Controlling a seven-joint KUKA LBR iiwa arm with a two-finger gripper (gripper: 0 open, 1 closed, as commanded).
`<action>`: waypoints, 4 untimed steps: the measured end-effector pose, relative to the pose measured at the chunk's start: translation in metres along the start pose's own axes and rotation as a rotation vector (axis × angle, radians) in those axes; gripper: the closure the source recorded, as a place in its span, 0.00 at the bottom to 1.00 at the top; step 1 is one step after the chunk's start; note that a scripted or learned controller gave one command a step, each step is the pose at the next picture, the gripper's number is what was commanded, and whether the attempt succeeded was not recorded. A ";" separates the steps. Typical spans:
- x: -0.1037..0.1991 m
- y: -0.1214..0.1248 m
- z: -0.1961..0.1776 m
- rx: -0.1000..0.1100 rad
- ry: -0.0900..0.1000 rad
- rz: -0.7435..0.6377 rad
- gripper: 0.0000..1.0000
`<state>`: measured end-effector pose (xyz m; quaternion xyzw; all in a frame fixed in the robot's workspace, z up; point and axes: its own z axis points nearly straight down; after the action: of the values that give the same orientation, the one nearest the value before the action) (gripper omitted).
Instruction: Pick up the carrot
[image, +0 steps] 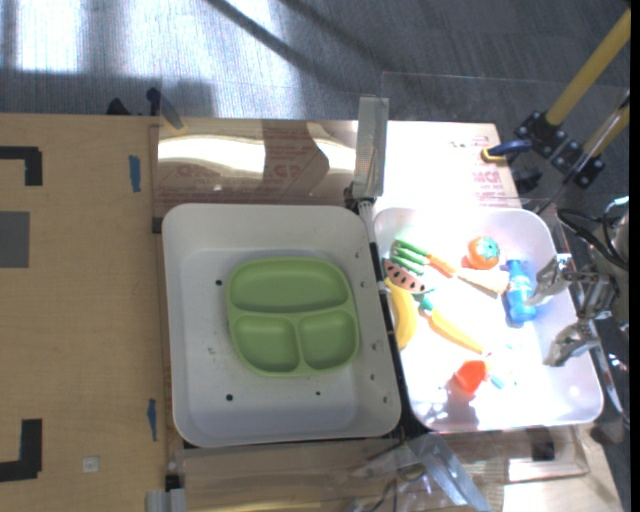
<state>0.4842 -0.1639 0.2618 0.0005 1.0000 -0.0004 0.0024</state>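
Hand (566, 306): bare silvery metal, two thin fingers (547, 276) (glare washes out finer detail)
Wrist: grey metal linkage, dark cables looping beside it

You have two bins side by side: the left bin (190, 330) holds a divided plate (292, 314) near its middle. In the right bin (575, 395), the carrot (424, 257) lies at the far left part, just beside a watermelon slice (404, 276). The banana (401, 312) lies nearer to you, along the left wall. To the right of the carrot you find a round fruit (482, 252) and a bottle (518, 292). The gripper (572, 310) is at the right wall.
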 end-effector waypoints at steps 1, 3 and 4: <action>-0.075 0.062 0.126 -0.005 0.014 0.167 0.00; -0.081 0.072 0.172 -0.001 -0.002 0.721 0.00; -0.151 0.054 0.174 0.000 -0.001 0.796 0.00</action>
<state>0.6365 -0.1105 0.0887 0.3880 0.9216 0.0006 0.0027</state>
